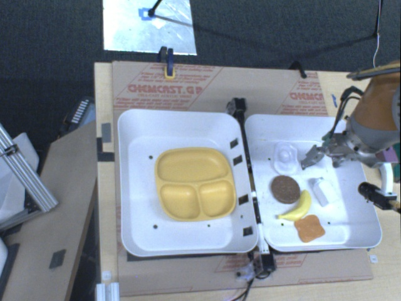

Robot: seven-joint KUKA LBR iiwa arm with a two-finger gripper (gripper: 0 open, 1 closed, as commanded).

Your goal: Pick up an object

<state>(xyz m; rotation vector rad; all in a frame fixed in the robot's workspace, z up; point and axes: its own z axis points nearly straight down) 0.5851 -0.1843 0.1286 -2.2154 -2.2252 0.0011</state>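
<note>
The grey arm's gripper [316,155] is hanging over the right white plastic bin [366,234]; I cannot tell how it is set. Below it are sitting a small clear plastic cup [286,157], a flat brown round cookie [285,189], a smooth curved yellow banana [297,208], a white block [319,192] and an orange toast piece [309,229]. The slippery, see-through cup could probably slide away or tip over. A yellow divided tray [193,184] is lying in the left bin [141,130].
</note>
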